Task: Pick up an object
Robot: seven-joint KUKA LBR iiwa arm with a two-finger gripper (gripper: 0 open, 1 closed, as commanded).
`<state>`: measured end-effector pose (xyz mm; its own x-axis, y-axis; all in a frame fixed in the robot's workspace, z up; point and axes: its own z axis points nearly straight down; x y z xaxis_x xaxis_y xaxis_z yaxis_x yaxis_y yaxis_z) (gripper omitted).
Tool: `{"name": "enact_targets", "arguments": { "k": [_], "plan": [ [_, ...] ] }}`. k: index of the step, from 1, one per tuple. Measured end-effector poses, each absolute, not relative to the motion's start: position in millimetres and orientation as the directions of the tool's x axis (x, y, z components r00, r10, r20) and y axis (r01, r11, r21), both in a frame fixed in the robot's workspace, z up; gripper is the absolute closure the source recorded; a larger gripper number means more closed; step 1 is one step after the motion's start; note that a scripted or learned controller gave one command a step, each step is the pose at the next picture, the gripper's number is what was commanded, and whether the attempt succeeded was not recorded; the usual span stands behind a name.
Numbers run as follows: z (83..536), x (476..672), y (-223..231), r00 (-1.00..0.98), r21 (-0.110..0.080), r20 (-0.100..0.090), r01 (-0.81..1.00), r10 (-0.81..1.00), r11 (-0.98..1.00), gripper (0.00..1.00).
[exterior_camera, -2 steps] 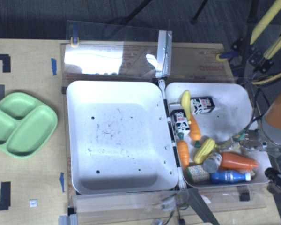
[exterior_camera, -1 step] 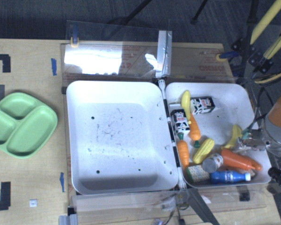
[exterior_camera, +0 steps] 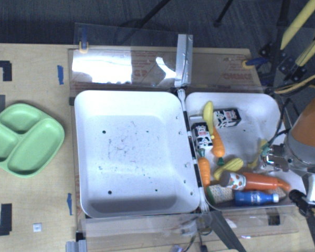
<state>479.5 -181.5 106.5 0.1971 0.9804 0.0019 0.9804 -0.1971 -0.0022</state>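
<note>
Approach step: arm [exterior_camera: 304, 135] sits at the right bin's [exterior_camera: 252, 104] edge, nothing lifted. Claw state: cannot tell. Candidates crowd that bin's near-left corner: blue bottle [exterior_camera: 256, 197], orange bottle [exterior_camera: 262, 182], banana [exterior_camera: 208, 111]. Next move needs a descent onto one isolated item.

A pale wooden bench [exterior_camera: 37, 203] stands on dark carpet [exterior_camera: 52, 9], crossed by black tripod legs [exterior_camera: 163, 7].

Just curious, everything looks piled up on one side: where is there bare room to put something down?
The left bin has a bare floor from wall to wall. In the right bin, only the far right patch beyond the small carton is bare; its left wall and near edge are crowded around the blue bottle.
</note>
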Motion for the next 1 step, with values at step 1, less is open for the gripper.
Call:
{"name": "enact_targets", "arguments": {
  "k": [1],
  "plan": [
    [208.3, 499.1, -158.2, 0.25, -0.001, -0.001, 0.968, 0.968, -0.25, 1.0]
  ]
}}
